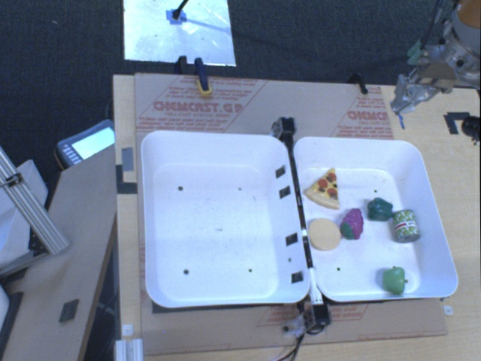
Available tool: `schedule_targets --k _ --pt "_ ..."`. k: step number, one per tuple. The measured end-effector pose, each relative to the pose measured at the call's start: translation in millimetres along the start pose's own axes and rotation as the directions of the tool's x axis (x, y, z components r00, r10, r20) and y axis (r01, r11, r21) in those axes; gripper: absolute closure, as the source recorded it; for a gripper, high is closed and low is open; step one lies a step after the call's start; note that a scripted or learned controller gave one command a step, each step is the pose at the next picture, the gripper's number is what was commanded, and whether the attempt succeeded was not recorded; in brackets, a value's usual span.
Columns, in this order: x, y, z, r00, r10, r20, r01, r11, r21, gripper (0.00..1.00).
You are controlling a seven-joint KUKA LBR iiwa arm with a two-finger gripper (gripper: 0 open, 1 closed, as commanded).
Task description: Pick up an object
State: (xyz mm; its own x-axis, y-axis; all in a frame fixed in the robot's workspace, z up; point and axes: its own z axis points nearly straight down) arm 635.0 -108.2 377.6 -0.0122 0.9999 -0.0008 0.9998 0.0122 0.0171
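Note:
The right bin [421, 164] holds several toy foods: a pizza slice [324, 189], a tan round cookie [325, 235], purple grapes [352, 223], a dark green vegetable [379, 208], a small can [406, 226] and a green pepper [394, 279]. My gripper [406, 100] hangs at the upper right, above the bench behind the right bin's far edge and well apart from every object. Nothing shows between its fingers.
The left bin [150, 201] sits beside the right one, joined by a black clipped divider [294, 201]. Cardboard [225, 100] lies under both bins. A shiny plate [179, 19] rests on the dark floor at the top, and a side table [75, 201] stands at left.

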Motion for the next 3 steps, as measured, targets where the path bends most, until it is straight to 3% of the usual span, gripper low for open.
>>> schedule_targets --k 1,2,3 --pt "95 17 -66 1.0 -0.003 -0.004 0.003 1.0 0.005 1.0" --pt "191 36 -20 1.0 -0.002 -0.004 0.002 1.0 0.018 1.0" --pt "276 38 -103 1.0 -0.001 -0.007 0.001 1.0 0.007 1.0"
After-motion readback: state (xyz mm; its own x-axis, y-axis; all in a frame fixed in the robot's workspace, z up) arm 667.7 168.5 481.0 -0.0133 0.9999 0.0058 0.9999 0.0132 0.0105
